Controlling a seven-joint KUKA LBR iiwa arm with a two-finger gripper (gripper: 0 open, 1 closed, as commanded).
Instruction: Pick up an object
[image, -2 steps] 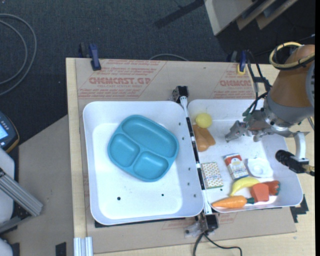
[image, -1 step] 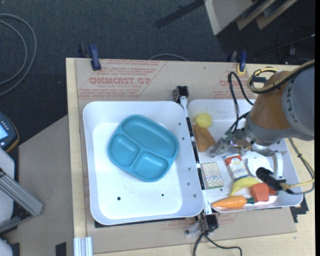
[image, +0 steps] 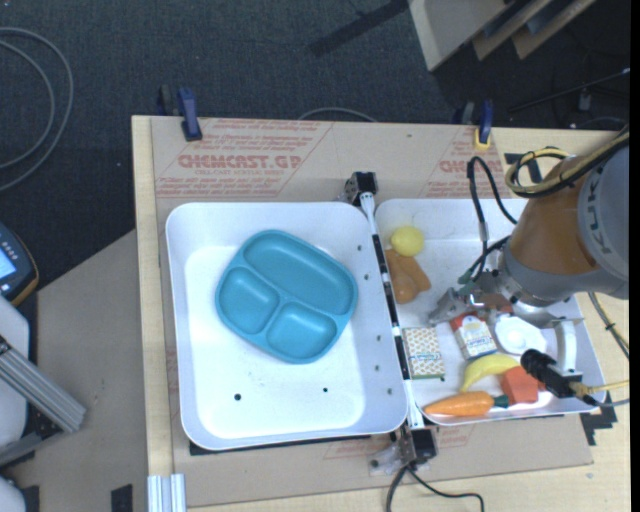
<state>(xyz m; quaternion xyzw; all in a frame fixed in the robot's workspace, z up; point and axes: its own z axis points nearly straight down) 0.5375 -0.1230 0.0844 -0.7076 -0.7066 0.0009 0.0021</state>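
My gripper (image: 456, 296) hangs low over the middle of the right bin (image: 440, 214), open, with nothing between its fingers. Just left of it lies a brown toy (image: 405, 277), with a yellow ball (image: 406, 240) above that. Right below the gripper stands a small bottle with a red top (image: 472, 334). Nearer the front lie a patterned carton (image: 423, 352), a banana (image: 486, 369), a carrot (image: 460, 405), a red block (image: 520, 385) and a white disc (image: 518, 335). The grey arm with its orange band (image: 555, 235) covers the bin's right part.
The left bin (image: 190, 300) holds a blue divided plate (image: 287, 294). A black-clipped divider (image: 384, 290) runs between the bins. Cables (image: 485, 200) trail along the arm over the bench's back right, and blue clamps (image: 187, 112) sit on the board's far edge.
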